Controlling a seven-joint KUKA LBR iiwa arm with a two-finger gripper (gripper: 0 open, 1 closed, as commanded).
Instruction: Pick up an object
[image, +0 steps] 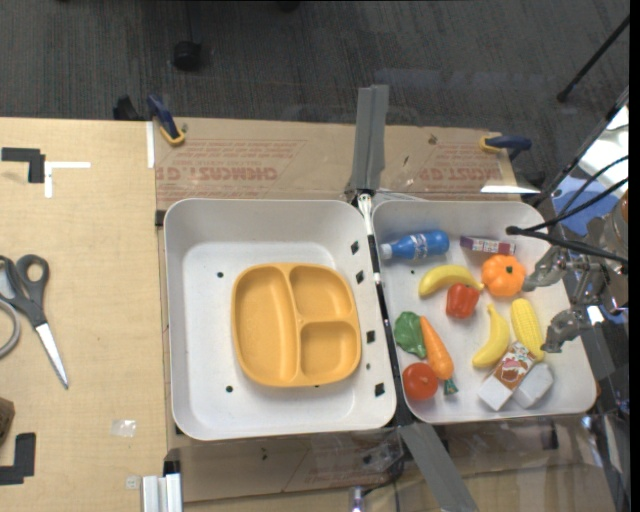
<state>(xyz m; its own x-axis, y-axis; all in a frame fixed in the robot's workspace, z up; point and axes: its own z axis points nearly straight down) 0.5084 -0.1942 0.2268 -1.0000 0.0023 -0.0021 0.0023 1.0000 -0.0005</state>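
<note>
I see the end effector (560, 297) spread wide at the right bin's (455, 412) right edge; the corn (526, 326) lies just left, long axis near-to-far.

Scissors (38, 312) on the bench (80, 220)

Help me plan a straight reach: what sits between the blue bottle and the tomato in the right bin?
In the camera view, between the blue bottle and the tomato lie the broccoli and the carrot.
</note>
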